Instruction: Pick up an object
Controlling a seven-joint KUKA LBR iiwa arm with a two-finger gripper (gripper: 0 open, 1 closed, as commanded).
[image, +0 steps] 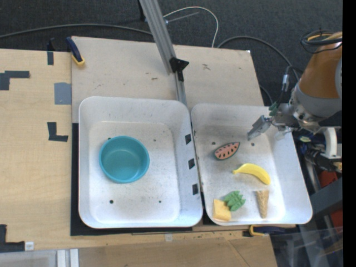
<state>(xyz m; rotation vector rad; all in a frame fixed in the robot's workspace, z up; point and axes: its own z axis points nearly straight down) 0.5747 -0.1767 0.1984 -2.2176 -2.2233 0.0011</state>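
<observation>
Two shallow white plastic bins sit side by side on a pale wooden bench (pixel 133 65), both with rounded corners and speckled, scuffed floors. Left bin (pixel 89 204) holds a round teal bowl (pixel 124 159), smooth and glossy, left of the bin's center. Right bin (pixel 292 204) holds five small toy foods: a watermelon slice (pixel 227 151), flat, red with dark seeds and a green rind, near the bin's middle; a yellow banana (pixel 253 172), curved and smooth, just toward the front edge and right of the slice; a green leafy piece (pixel 235 199), bumpy, near the front edge; a yellow cheese wedge (pixel 221 211), blocky, touching the leafy piece at the bin's front-left corner; a tan ice cream cone (pixel 262 202), ridged and tapered, just right of the leafy piece. Gripper (pixel 257 129), dark grey metal, comes in from the right over the back-right part of the right bin, tilted down toward the left, tips low near the bin floor; can't tell if its fingers are apart or together, nothing seen between them. Watermelon slice is the nearest item, toward the front and left of the gripper tips, apart from them; banana further toward the front. A slanted grey metal pole (pixel 158 26) crosses the bench's back edge. Yellow clamp (pixel 75 52) at the bench's back-left corner.
</observation>
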